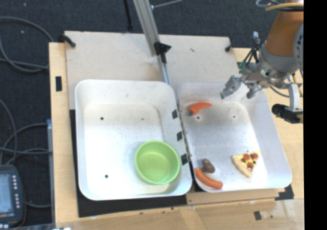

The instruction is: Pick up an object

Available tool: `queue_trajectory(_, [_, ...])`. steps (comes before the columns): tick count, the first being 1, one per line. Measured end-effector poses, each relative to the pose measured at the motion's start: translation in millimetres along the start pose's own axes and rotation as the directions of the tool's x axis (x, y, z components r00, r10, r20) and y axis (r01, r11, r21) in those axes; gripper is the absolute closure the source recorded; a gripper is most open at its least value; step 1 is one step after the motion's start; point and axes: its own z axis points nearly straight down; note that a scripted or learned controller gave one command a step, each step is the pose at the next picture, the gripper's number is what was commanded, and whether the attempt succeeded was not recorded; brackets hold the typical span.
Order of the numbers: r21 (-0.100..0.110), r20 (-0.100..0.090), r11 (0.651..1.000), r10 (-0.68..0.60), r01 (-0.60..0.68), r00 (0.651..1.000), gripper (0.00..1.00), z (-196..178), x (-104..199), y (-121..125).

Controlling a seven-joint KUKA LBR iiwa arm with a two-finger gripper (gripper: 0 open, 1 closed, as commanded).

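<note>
Two white bins sit side by side on one surface (pixel 117 55): the left bin (pixel 97 101) and the right bin (pixel 265 137). The left bin holds one green bowl (pixel 157 161). The right bin holds four small things: one carrot (pixel 198 107), one pizza slice (pixel 246 163), one sausage (pixel 209 179) and one brown lump (pixel 207 165). That makes five loose things in all. One arm (pixel 283 35) carries one hand (pixel 240 89).

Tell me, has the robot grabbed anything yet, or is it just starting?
Nothing is picked up yet. The claw hangs open and holds nothing above the far edge of the right bin. The carrot, pizza slice and sausage lie there untouched, so the grab itself remains.
</note>
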Motion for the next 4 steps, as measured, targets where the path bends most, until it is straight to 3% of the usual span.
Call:
queue_trajectory(1, [0.000, 0.001, 1.000, -0.001, 0.001, 1.000, 0.00, 0, 0, 0])
queue_trajectory(3, [0.006, 0.001, 1.000, 0.002, -0.002, 1.000, 0.00, 103, 0, -5])
queue_trajectory(4, [0.002, 0.003, 1.000, 0.003, -0.003, 1.000, 0.00, 110, -2, -5])
